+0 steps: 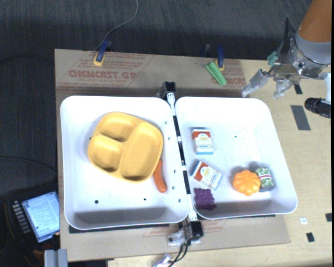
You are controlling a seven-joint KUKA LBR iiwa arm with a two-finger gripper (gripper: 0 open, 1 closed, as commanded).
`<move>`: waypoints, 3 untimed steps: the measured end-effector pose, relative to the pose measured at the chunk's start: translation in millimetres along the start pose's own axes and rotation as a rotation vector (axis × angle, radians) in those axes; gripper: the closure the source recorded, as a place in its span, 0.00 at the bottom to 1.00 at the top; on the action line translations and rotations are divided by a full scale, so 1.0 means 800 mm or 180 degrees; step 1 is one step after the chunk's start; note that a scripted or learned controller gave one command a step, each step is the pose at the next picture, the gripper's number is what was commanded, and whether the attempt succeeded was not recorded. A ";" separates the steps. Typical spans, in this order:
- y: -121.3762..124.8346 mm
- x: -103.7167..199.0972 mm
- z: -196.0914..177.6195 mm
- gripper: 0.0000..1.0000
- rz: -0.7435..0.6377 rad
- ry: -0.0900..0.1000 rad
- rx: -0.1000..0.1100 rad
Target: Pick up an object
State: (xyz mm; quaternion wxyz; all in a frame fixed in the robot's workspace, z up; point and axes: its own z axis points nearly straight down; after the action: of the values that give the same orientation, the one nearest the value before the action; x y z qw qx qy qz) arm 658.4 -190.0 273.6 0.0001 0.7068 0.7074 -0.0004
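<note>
We see the gripper [267, 84] hanging over the bench [239, 68] just past the far edge of the right bin [278, 143], near its far right corner. Its two fingers are spread apart, and nothing sits between them. We think it waits there because it has not yet gone down for anything.

The right bin holds the small things we could pick up. A little carton [202, 140] lies flat near the middle of the bin, a bit toward its left wall, with bare floor all round it — so it may be the easiest one to reach. It is white and red with a small picture on top. A second carton [206, 175] lies tilted closer to the near edge. A purple toy [204, 198] sits by the near left corner. An orange pumpkin [246, 182] touches a green box [264, 178] near the near right corner.

The left bin [80, 149] holds a big yellow tray [125, 145] and an orange carrot [159, 178] by its right wall.
</note>
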 end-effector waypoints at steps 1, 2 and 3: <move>-0.046 -0.004 0.160 0.00 0.0004 0.0005 0.0017; -0.091 0.071 0.232 0.00 0.0003 -0.0007 -0.0016; -0.154 0.117 0.231 0.00 0.0009 -0.0016 -0.0038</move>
State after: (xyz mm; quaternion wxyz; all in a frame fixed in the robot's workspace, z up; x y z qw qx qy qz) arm 534.8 -96.9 88.9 0.0061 0.7077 0.7064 0.0020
